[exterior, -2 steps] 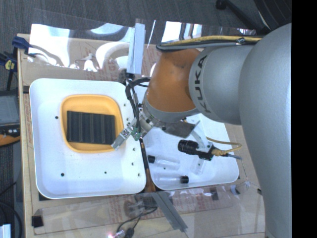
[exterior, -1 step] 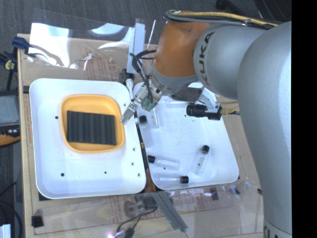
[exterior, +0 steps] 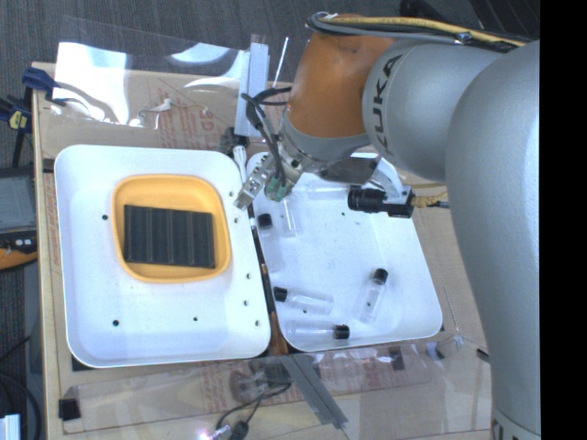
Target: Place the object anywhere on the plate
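Several clear vials with black caps [exterior: 374, 287] are lying in the right bin [exterior: 417, 273], the yellow plate [exterior: 165, 195] (with a dark ribbed insert) is sitting in the left bin [exterior: 83, 273], and the gripper [exterior: 261, 183] is hovering at upper centre, its state unclear.

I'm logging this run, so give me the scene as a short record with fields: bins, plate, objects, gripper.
left bin: holds a yellow plate with a dark ribbed insert
right bin: several clear vials with black caps, such as one near the right side
gripper: at the right bin's upper left corner, near the divide between bins
plate contents: no vial on it
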Available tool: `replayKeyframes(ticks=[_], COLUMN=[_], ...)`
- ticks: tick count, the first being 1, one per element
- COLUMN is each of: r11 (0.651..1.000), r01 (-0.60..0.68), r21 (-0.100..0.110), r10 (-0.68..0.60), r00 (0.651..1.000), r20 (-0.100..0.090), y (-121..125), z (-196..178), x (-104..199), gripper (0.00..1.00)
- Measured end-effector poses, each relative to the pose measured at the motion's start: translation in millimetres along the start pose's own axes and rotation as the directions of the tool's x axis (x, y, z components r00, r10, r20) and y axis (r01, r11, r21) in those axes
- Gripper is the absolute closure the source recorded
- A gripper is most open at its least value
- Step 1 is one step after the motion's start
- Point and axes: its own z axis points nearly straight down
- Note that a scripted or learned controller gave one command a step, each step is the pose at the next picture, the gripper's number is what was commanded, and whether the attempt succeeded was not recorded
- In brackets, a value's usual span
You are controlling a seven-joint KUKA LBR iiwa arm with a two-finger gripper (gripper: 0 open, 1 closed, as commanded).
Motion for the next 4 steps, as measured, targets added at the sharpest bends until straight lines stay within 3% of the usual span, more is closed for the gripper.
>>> replayKeyframes(ticks=[1, 2, 3, 4], r11=[1.000, 1.000, 1.000, 1.000], r01=[0.000, 0.000, 0.002, 0.002], r21=[0.000, 0.000, -0.001, -0.001], r10=[0.000, 0.000, -0.002, -0.002], r00=[1.000, 1.000, 1.000, 1.000], r20=[0.000, 0.000, 0.000, 0.000], y=[0, 0, 1, 1], z=[0, 0, -10, -10], x=[0, 0, 0, 0], gripper=[0.00, 0.00, 1.00, 0.00])
